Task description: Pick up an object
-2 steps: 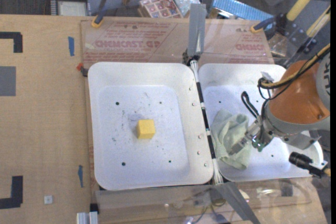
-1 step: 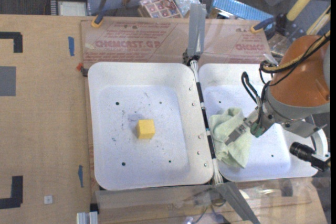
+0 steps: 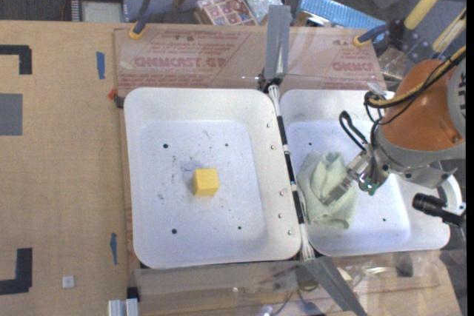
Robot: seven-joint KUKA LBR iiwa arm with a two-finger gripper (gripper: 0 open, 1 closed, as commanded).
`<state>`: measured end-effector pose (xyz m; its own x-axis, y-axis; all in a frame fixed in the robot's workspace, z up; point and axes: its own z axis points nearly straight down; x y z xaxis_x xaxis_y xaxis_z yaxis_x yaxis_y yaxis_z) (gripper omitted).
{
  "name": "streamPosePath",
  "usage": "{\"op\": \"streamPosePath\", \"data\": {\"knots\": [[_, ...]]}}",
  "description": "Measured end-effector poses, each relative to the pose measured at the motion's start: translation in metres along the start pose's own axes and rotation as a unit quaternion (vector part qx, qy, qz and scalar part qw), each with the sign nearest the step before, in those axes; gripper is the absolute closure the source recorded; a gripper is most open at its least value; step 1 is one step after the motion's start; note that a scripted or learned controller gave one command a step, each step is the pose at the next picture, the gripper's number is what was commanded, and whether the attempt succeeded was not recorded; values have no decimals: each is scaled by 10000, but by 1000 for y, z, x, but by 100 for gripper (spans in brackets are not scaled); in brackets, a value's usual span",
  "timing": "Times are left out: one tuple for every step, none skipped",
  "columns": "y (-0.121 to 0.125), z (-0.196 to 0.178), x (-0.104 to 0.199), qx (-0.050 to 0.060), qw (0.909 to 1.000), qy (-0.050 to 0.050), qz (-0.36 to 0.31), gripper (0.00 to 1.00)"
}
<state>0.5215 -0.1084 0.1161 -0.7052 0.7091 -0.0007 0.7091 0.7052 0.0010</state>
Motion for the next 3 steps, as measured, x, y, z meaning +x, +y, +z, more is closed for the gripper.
{"op": "streamPosePath", "data": {"knots": [[8, 26, -65, -13, 9830, -29, -1836, 0], [-51, 28, 5, -13, 9700, -34, -2430, 0], [-50, 17, 4, -29, 9703, -70, -2418, 100]]}}
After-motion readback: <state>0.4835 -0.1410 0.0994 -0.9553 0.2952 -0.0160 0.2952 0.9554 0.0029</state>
